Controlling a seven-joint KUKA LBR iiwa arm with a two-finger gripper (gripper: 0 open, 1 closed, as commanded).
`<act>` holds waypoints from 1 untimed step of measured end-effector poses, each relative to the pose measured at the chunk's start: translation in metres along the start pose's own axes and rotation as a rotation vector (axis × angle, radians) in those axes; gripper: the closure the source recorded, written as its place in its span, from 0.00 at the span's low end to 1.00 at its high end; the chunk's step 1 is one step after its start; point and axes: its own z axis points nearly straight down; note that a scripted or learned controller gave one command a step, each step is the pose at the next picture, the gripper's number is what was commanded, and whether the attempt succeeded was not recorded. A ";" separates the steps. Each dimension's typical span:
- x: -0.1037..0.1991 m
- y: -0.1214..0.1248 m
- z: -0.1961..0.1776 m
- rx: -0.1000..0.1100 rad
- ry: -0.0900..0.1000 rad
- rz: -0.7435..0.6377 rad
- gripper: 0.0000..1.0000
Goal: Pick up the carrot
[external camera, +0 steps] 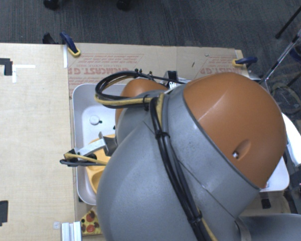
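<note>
Over the left bin: the arm (pixel 190 174) reaches across from the right and covers most of the left bin (pixel 83 109), so we judge it is working low inside it.
Gripper: we cannot tell its state, or whether it has hold of anything. A grey metal part (pixel 109 143) juts from under the arm above the bin floor and may belong to it.
Carrot: we cannot pick it out for certain. A yellow-orange shape (pixel 97 177) lies at the near end of the left bin, half under the arm. It could be the carrot or some other thing.
Other contents: a small white piece (pixel 94 120) sits toward the bin's far end, apart from the yellow-orange shape.
Cables: a black and yellow cable loop (pixel 113 84) hangs slack off the arm above the bin's far rim, likely to leave the wrist room to turn.
Under the bin: cardboard (pixel 155 62) is held to the table (pixel 30 134) by a clamp (pixel 70 44) beyond the bin's far corner, likely to stop it sliding.
Step in hand: we judge this to be the reach or grasp, with the outcome unseen.
</note>
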 end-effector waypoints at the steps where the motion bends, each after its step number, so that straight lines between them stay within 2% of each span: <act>1: -0.008 -0.003 0.006 0.006 -0.027 -0.003 0.00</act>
